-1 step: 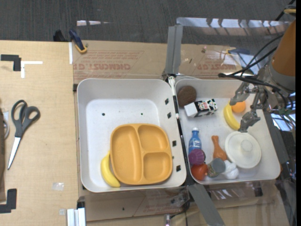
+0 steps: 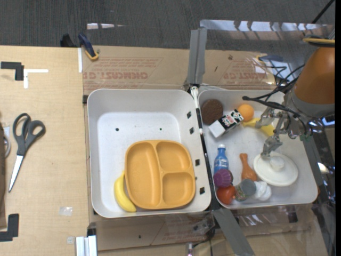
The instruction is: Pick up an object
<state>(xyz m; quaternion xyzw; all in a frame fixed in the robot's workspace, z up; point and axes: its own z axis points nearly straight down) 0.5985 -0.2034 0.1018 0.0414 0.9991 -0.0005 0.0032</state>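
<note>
The hand (image 2: 273, 143) hung directly above the white disc (image 2: 276, 169) in the right bin (image 2: 306, 196); whether clenched or released could not be told.

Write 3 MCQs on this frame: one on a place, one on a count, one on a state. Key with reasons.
1. Where is the banana?
A. In the left bin, against the divided plate
B. In the right bin, by the bottle
C. On the bench by the scissors

2. How many compartments does the divided plate have?
A. Two
B. Three
C. Four

3. How does the bottle sit?
A. Standing upright
B. Lying on its side
C. Held by the gripper

Answers:
1. A: the banana curves out from under the plate's lower left edge, inside the left bin.
2. B: one long section on the left and two smaller ones on the right.
3. B: the bottle lies flat in the right bin, cap toward the far wall; the gripper is apart from it, above the white disc.
</note>
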